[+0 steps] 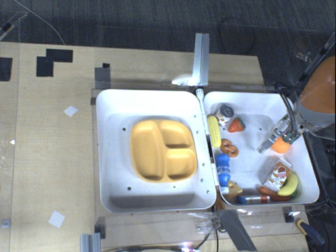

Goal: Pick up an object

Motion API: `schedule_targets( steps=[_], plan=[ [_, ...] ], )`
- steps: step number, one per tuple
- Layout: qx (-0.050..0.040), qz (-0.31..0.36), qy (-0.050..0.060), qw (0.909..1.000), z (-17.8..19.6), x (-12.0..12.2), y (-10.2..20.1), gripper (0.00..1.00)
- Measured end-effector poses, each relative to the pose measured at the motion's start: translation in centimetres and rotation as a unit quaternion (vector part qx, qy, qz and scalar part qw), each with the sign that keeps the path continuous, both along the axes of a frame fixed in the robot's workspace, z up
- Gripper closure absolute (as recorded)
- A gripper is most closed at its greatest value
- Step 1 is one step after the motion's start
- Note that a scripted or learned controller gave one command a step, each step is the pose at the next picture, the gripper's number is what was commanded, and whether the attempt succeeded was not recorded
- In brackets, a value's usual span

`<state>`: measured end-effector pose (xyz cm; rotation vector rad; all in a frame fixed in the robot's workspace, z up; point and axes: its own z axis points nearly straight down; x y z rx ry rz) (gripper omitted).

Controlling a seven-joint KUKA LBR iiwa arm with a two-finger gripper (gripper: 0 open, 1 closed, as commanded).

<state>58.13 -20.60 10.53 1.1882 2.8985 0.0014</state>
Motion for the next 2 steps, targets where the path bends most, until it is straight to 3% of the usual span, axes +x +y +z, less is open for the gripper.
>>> schedule_targets(
  steps=[1,2],
  plan=[
    [0.0017,-0.185,0.001,0.9827,0.9,-0.6,0.1,0.00],
    [0.0028,-0.326,0.000,0.9455,2.7,1.8,0.1,0.00]
  ],
)
